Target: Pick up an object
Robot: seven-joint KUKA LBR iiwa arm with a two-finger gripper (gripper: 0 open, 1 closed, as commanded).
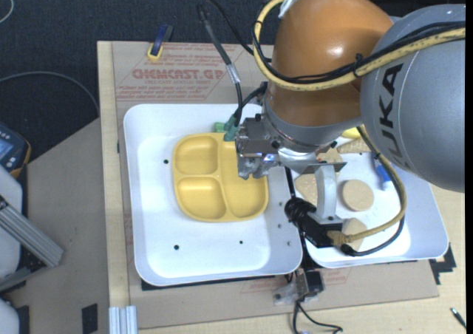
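The left bin [148,177] holds a yellow divided tray [211,177] lying flat near its middle, with a small green item [225,130] just beyond the tray's far right corner. The gripper [251,162] hangs over the tray's right edge; whether it is released or clenched cannot be told, and nothing is seen grasped. The right bin [425,233] contains a tan disc [358,193] and other partly hidden pieces beneath the arm [332,52].
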